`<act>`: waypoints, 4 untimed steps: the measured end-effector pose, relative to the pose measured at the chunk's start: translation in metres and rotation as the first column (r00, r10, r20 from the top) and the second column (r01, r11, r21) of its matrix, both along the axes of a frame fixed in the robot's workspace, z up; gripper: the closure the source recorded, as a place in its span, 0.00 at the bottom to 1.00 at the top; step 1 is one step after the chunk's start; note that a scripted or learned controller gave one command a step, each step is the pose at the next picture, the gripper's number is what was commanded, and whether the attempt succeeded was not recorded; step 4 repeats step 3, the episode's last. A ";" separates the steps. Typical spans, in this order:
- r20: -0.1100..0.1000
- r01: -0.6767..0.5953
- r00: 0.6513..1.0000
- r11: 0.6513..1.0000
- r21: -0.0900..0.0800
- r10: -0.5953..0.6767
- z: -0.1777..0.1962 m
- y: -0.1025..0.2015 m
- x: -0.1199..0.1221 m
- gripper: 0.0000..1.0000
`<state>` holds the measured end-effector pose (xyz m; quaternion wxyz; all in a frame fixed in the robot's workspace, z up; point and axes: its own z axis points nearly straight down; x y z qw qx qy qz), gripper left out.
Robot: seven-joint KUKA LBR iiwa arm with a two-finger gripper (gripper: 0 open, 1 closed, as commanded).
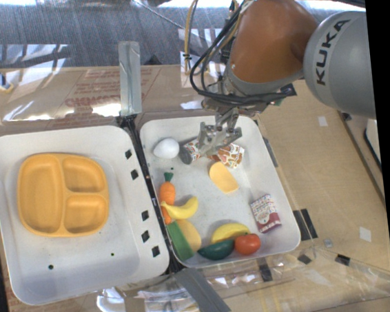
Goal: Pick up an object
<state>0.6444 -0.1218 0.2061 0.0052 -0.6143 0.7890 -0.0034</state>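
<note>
tray (62, 193): plain yellow-orange, left of frame | bins (8, 227): white | egg (166, 148): white | banana (180, 208): yellow | carrot (167, 193): orange | tomato (247, 244): red | carton (264, 213): red and white, printed

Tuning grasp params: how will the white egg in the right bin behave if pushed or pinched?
The white egg looks smooth and rounded, so it will likely roll if nudged and may slip from a pinch. It lies near the right bin wall, possibly cramping finger access.
</note>
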 end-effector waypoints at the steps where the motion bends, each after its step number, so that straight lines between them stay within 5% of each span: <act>1: -0.011 -0.024 1.000 1.000 0.000 0.024 -0.033 -0.074 0.013 1.00; 2: -0.016 -0.296 0.955 0.955 0.002 0.296 -0.052 -0.088 -0.073 1.00; 3: -0.010 -0.640 0.769 0.769 0.002 0.640 -0.079 -0.061 -0.014 1.00; 4: -0.010 -0.640 0.769 0.769 0.002 0.640 -0.079 -0.061 -0.014 1.00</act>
